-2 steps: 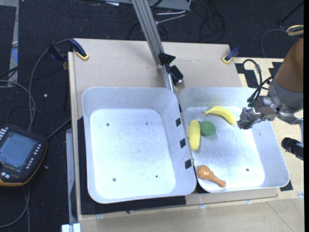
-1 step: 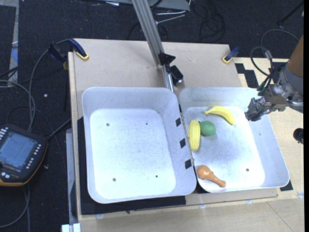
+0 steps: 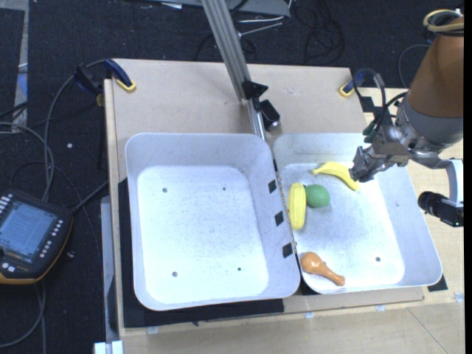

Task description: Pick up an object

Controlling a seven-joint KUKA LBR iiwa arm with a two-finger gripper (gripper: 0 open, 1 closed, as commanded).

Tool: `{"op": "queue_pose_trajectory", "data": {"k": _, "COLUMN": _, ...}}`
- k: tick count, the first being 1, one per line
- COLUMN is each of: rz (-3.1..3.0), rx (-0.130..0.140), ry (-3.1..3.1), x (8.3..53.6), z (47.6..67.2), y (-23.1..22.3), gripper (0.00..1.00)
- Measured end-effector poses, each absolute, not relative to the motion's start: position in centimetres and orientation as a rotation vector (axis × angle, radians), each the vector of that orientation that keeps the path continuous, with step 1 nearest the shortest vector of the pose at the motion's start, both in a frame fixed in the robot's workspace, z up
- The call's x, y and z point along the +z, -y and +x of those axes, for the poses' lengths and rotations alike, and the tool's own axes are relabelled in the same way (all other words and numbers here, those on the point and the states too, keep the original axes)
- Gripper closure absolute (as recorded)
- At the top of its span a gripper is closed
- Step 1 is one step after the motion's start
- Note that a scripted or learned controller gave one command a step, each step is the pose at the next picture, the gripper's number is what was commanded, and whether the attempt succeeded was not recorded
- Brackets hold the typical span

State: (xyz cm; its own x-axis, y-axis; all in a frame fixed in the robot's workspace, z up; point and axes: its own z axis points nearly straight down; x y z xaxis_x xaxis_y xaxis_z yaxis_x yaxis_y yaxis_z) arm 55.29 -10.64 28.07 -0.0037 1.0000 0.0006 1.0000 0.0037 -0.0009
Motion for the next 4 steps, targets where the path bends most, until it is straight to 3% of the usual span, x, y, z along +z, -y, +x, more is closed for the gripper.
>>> {"op": "queue_pose_trajectory", "data": {"k": 1, "rz": -2.215, "rx": 0.000, "ry": 2.226, "x": 26.6, "z": 58.0, "y": 5.6, "gripper": 1.00}}
{"op": "queue_pose_trajectory", "data": {"k": 2, "rz": -2.217, "rx": 0.001, "ry": 2.224, "x": 25.2, "z": 59.2, "y": 1.3, "gripper": 1.00}}
{"op": "queue_pose_trajectory", "data": {"k": 4, "rz": -2.216, "rx": -0.001, "ry": 2.226, "x": 24.7, "z": 63.6, "y": -9.8, "gripper": 1.00}}
